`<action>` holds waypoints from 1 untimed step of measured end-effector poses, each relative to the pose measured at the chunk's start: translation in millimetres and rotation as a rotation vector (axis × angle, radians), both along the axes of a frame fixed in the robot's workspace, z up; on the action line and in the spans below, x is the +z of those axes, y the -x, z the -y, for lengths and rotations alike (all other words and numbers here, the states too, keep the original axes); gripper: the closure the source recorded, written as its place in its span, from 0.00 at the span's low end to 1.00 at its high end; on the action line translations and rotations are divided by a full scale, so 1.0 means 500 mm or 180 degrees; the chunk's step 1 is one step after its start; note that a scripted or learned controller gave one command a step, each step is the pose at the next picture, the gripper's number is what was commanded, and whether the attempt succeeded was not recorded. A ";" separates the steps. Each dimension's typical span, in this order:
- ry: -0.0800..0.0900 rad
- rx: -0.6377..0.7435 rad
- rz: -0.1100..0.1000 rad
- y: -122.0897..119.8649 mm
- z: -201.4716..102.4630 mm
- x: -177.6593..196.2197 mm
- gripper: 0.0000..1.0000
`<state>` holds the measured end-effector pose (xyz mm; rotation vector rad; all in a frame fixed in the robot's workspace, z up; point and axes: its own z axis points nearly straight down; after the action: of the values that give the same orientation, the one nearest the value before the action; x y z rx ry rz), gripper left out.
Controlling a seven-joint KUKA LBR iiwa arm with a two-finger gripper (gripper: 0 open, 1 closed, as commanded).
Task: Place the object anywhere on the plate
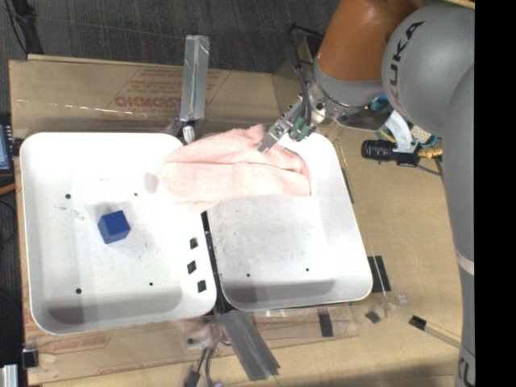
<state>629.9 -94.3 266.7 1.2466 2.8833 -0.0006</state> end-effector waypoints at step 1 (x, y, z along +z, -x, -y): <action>0.0001 0.0027 -0.0008 -0.001 -0.005 -0.071 1.00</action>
<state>630.6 -91.8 231.3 1.2354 2.8906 -0.0025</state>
